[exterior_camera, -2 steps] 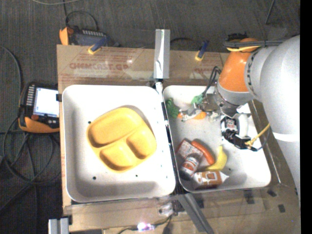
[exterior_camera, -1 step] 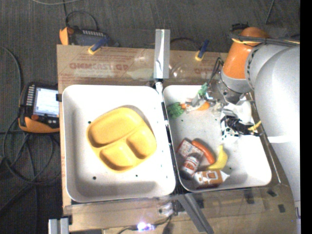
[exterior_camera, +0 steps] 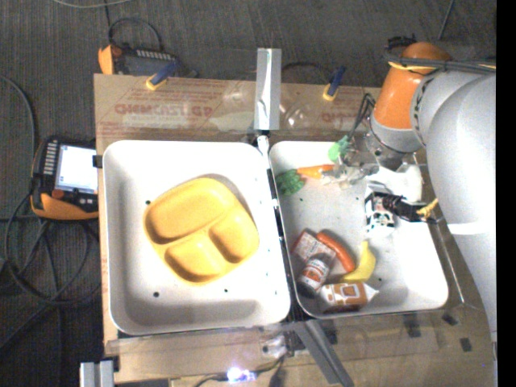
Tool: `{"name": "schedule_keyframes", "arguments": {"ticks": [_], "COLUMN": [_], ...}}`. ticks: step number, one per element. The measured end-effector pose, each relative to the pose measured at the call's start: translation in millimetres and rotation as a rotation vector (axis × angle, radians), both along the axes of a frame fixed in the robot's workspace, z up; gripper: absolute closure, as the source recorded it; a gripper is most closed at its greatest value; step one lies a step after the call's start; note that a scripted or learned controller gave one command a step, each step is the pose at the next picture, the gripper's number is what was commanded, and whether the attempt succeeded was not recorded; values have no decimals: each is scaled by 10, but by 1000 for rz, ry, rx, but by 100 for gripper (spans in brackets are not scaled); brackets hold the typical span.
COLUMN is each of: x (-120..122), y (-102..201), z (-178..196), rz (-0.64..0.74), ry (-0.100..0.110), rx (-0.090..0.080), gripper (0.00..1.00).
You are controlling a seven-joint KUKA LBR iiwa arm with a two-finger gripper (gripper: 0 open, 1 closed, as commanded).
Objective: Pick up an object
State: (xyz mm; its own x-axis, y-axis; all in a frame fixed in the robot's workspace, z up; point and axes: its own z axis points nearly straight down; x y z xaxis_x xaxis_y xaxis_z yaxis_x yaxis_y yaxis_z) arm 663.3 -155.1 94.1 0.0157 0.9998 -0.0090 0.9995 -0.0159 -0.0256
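Observation:
My gripper [exterior_camera: 352,164] hangs low over the far end of the right bin [exterior_camera: 419,297], beside the tip of an orange carrot [exterior_camera: 311,170] whose green leafy top [exterior_camera: 289,183] lies by the bin's left wall. A small green piece [exterior_camera: 339,147] sits right at the gripper. Toward the near end lie a red sausage [exterior_camera: 339,251], a yellow banana [exterior_camera: 363,264], a brown packet [exterior_camera: 308,244], a dark little bottle [exterior_camera: 314,277] and a white and orange bottle [exterior_camera: 348,295]. Nothing is visibly held.
The left bin [exterior_camera: 129,297] holds a yellow divided plate [exterior_camera: 201,229]. A white post [exterior_camera: 267,87] stands at the far side between the bins. My arm's grey body [exterior_camera: 463,168] covers the right bin's right side. A handheld device [exterior_camera: 68,176] lies left of the bench.

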Motion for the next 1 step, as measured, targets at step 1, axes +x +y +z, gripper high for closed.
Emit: {"name": "schedule_keyframes", "arguments": {"ticks": [1], "x": [49], "y": [310], "z": [1094], "rz": [-230], "ry": [-25], "rx": [3], "gripper": [100]}}
